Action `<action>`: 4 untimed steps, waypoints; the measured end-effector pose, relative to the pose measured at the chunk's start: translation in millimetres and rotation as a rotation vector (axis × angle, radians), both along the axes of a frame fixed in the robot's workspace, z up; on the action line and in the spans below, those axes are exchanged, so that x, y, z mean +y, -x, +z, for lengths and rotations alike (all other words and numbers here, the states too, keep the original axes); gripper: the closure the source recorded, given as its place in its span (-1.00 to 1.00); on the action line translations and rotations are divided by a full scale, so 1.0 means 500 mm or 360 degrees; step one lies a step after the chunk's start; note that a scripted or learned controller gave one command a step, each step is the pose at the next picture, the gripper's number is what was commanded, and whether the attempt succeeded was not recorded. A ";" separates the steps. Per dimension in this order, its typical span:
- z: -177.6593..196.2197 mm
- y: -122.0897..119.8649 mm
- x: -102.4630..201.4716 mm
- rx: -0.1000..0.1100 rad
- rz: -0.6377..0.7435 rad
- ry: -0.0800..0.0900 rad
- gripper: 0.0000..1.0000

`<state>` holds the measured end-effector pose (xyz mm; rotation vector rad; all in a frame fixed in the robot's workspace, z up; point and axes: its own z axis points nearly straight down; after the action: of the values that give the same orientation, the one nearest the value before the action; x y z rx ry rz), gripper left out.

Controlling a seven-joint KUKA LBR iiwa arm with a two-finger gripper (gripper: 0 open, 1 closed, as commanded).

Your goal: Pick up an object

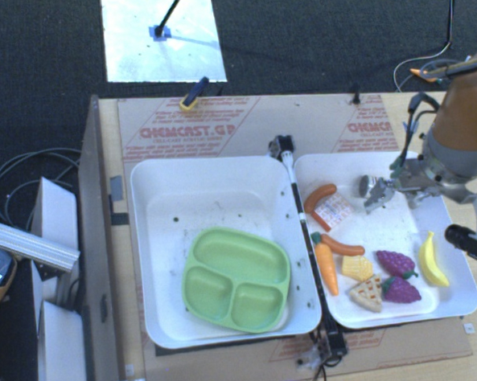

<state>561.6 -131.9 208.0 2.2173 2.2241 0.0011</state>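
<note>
Above the right bin (463,302) the gripper (376,192) hovered with nothing between its fingers; whether they were apart, I cannot tell. Nearest, just beside it, lay the sausage (319,196), probably the intended object.

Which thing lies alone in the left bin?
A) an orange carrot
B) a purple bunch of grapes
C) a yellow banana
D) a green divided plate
D: the green divided plate rests in the left bin, while the banana, carrot and grapes lie in the right bin.
</note>
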 end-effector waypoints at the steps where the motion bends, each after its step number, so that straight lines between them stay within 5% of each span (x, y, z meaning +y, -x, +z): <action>1: -0.161 0.074 -0.037 0.0003 -0.0003 0.0000 -1.00; 2: -0.233 0.111 -0.073 -0.0029 -0.0005 0.0007 -1.00; 3: -0.219 0.114 -0.072 -0.0021 -0.0002 0.0006 1.00; 4: -0.099 0.138 -0.008 -0.0003 0.0001 0.0000 1.00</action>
<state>492.6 -136.0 158.3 2.2158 2.2237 0.0032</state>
